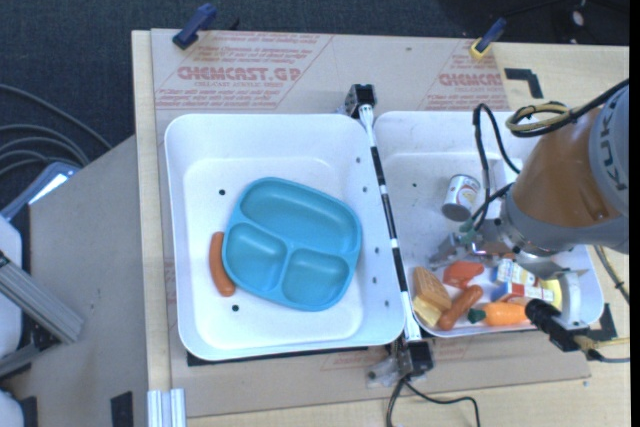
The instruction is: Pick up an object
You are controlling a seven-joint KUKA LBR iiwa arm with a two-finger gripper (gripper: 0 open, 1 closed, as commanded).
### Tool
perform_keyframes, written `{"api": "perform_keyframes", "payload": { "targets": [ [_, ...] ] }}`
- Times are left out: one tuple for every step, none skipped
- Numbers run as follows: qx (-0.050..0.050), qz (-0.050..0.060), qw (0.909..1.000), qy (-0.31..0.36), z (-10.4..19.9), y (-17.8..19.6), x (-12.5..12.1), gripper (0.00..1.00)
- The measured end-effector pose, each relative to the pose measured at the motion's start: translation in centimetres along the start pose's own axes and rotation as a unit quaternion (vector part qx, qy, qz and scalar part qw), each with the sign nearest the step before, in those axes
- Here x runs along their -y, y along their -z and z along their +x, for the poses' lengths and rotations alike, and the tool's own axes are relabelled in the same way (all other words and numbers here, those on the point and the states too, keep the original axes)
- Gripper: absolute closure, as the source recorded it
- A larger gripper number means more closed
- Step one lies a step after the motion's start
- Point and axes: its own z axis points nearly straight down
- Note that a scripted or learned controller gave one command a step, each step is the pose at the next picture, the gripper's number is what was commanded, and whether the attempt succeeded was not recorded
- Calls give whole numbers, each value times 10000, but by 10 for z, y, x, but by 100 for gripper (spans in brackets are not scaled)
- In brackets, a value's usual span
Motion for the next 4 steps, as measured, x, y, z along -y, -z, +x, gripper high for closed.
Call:
{"api": "perform_keyframes", "payload": {
  "targets": [
    [4,-5,10000,-9,0,10,0,100],
    [3,-4,10000,1,25,109,-52,100],
    [4,-1,10000,3,25,108,-52,0],
    [9,-4,10000,-2,-11,0,-113,0]
  ]
}}
